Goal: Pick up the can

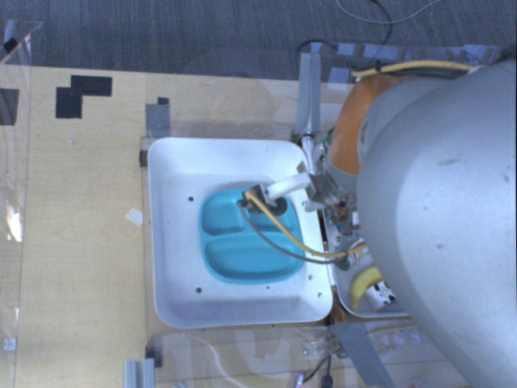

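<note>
**Big grey arm over two white bins**

The big grey arm (436, 217) is closest and covers most of the right side. An orange band (349, 136) peeks out at its left edge. The arm comes in from the right. Its gripper (319, 191) sits over the line where the two bins meet, just beside the top right corner of a blue tray (242, 253). I cannot tell if the gripper is spread or pressed together.

The blue tray lies flat in the middle of the left bin (174, 241) and is split into parts. The arm hides most of the right bin (346, 297). In the small corner that shows, a yellow thing (365, 281) lies touching a small white thing (381, 296). I cannot tell where the can is, or if the white thing is it.

The bins sit on a pale wooden desk (73, 241) with black tape patches (81, 95) at its far left. Past the desk is grey carpet (161, 14) with a thin wire (391, 22) on it.
</note>
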Controlling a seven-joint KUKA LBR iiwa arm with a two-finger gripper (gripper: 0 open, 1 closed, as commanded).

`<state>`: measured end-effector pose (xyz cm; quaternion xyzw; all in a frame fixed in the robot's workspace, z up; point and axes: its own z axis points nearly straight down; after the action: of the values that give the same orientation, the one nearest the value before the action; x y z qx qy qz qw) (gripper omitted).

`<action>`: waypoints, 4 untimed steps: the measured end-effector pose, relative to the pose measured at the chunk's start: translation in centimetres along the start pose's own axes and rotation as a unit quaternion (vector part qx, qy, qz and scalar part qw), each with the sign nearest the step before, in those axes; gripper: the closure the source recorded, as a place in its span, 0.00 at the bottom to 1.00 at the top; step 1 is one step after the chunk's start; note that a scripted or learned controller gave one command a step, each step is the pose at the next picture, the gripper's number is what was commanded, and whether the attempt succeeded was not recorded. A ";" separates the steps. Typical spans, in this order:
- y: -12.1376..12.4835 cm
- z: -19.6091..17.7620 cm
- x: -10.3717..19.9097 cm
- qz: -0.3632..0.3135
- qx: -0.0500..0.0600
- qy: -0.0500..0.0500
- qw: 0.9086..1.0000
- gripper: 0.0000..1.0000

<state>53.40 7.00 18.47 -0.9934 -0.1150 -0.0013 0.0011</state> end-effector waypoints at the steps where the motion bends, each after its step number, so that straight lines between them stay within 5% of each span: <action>1: -4.9 8.8 -2.9 -0.008 0.000 0.004 1.000 0.00; 2: -4.9 7.8 -2.8 -0.009 0.001 0.005 1.000 1.00; 3: -2.1 -3.9 -4.3 -0.142 0.000 -0.001 0.990 1.00; 4: -2.1 -3.9 -4.3 -0.142 -0.001 -0.001 0.990 0.00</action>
<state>48.74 8.08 22.36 -0.9669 -0.2552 -0.0009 0.0002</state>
